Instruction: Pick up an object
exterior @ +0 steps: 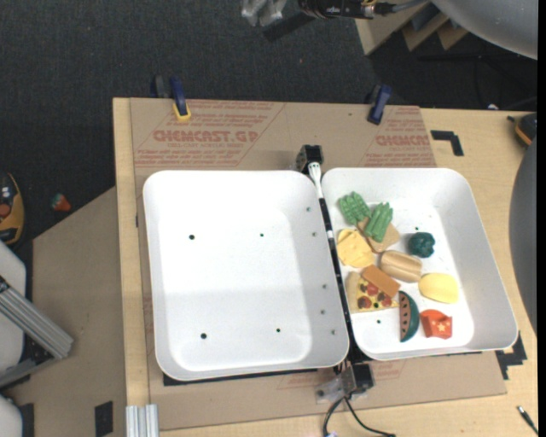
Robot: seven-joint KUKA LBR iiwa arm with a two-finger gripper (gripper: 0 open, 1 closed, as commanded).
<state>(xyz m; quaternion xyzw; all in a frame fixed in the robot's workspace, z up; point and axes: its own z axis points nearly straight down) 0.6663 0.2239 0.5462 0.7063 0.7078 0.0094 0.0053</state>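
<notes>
Toys crowd the left half of the right bin (478, 213), right of frame centre: green pieces, a pizza slice (374, 290), a watermelon wedge (407, 316), a lemon (438, 288). At the top edge sits the end effector (266, 12), blurred, so I cannot tell its opening. Best bet: come straight down on the lemon, which has free space around it.
</notes>
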